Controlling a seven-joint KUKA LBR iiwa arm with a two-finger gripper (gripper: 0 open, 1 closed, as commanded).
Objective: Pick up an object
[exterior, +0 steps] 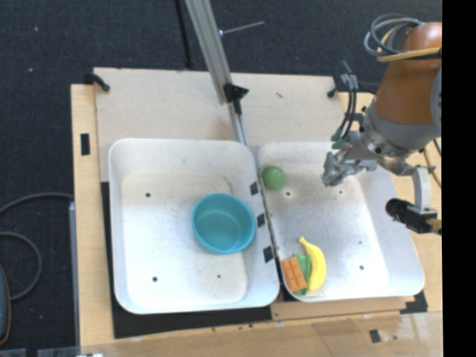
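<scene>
Approach step: claw (336, 171) is hovering over the right bin (387, 251), finger state unclear, nothing gripped; next it needs lining up over the green ball (274, 177) and descending.

The arm (405, 88) is a thick, rounded column, its upper section a glossy orange-brown band and the section beneath it smooth grey. Above the band, a bundle of pale grey cables (387, 32) loops in wide curls. A thin dark cable runs down the side of the wrist beside a slim black bracket. The gripper (336, 171) is dull grey metal, compact and angular. Behind the gripper, a black fitting, perhaps a connector, juts from a pale curved strap.
</scene>
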